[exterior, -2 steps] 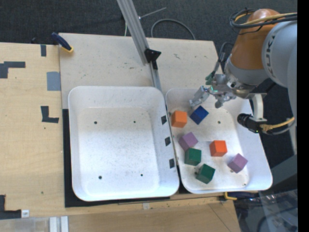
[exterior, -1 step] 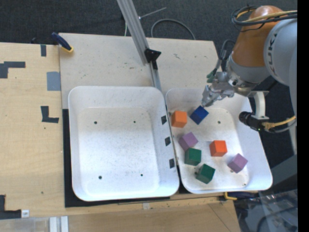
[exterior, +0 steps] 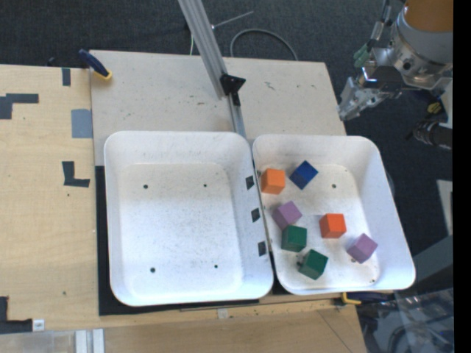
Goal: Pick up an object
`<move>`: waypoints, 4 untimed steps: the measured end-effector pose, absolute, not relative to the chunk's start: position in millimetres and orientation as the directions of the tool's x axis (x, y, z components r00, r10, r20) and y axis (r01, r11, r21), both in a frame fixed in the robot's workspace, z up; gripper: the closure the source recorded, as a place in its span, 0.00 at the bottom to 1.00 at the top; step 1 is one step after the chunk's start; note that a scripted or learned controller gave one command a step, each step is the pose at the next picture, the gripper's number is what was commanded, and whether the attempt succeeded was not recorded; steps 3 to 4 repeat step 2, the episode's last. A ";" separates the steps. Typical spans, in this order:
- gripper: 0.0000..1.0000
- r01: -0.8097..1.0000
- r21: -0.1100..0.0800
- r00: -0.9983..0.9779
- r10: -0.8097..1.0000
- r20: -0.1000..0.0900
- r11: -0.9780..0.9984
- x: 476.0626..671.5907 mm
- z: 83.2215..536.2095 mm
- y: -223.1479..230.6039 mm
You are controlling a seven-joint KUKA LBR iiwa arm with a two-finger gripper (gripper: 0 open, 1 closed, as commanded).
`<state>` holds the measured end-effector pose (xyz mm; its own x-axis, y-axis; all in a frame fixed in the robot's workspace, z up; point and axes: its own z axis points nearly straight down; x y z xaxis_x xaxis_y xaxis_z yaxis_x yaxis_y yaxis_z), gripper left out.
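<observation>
The right bin (exterior: 383, 190) holds several small cubes: an orange one (exterior: 273, 180), a blue one (exterior: 303, 174), a purple one (exterior: 288, 213), a second orange one (exterior: 333, 225), two green ones (exterior: 294, 237) (exterior: 313, 263) and another purple one (exterior: 361, 247). My gripper (exterior: 355, 101) hangs outside the bins, above and to the right of the right bin's far corner, beyond the bench edge. Nothing shows between its fingers.
The left bin (exterior: 176, 219) lies beside the right one. A slanted metal bar (exterior: 206, 39) crosses the bench toward the bins' shared edge. A blue and yellow clamp (exterior: 94, 62) sits at the bench's far left corner. A cable loop (exterior: 261, 43) lies behind the bench.
</observation>
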<state>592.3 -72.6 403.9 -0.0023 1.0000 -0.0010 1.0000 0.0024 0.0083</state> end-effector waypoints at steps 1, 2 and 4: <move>1.00 1.000 -0.010 -0.003 1.000 0.000 0.003 612.0 235.3 -6.0; 1.00 1.000 0.008 -0.004 1.000 0.001 0.004 590.2 483.0 50.1; 1.00 1.000 0.008 -0.004 1.000 0.001 0.004 590.2 483.0 50.1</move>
